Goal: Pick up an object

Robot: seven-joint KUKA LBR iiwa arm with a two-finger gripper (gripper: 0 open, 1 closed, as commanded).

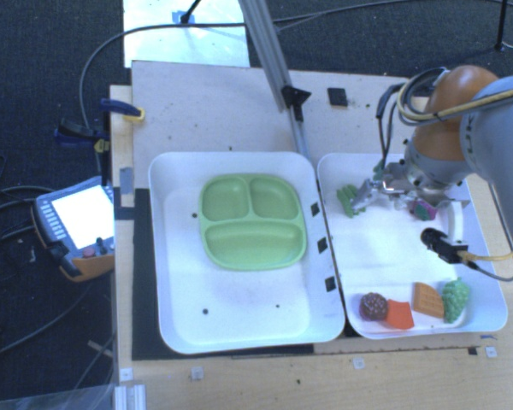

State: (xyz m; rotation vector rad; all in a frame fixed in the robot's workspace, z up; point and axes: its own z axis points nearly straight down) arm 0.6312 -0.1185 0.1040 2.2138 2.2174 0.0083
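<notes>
My gripper [369, 191] is low in the upper part of the right bin [385, 259], reaching leftward from the orange-banded wrist [453, 92]. A small ridged green object [350, 200] lies at the gripper's tip, touching or nearly touching it; whether it is held is not visible. A small pink and green item [424, 208] sits just under the wrist. Along the bin's front edge lie a brown round piece [374, 306], an orange piece [399, 315], a tan waffle-like piece [427, 299] and a green broccoli-like piece [456, 298].
A green divided plate [252, 221] rests in the left bin [239, 314]. A black connector on a yellow cable [442, 246] hangs over the right bin. A slanted metal pole [269, 45] stands behind the bins. A handheld pendant [77, 225] lies off the bench to the left.
</notes>
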